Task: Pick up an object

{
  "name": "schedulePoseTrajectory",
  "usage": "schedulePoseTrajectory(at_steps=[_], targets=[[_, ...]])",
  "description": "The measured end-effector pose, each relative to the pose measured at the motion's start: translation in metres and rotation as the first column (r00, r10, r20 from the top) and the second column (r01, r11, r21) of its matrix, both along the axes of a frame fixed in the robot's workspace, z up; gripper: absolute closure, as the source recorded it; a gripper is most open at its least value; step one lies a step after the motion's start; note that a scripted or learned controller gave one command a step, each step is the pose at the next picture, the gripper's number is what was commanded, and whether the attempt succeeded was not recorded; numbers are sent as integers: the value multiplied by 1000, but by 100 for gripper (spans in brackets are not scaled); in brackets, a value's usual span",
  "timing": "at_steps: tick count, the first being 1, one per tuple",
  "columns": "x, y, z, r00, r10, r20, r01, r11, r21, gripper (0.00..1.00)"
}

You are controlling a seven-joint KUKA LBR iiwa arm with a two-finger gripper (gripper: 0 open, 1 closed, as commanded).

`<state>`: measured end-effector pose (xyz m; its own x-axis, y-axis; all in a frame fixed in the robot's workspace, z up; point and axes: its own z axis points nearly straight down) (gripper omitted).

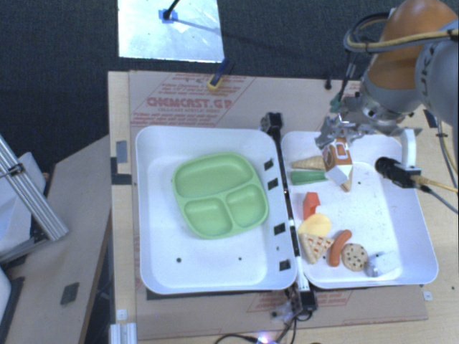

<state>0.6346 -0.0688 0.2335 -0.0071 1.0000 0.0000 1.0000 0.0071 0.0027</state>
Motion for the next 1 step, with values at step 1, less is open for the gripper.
schedulePoseTrajectory(at_steps=[1], targets=[[-6,-16,-8,1000,-7,-1,7,1000,-1,100]])
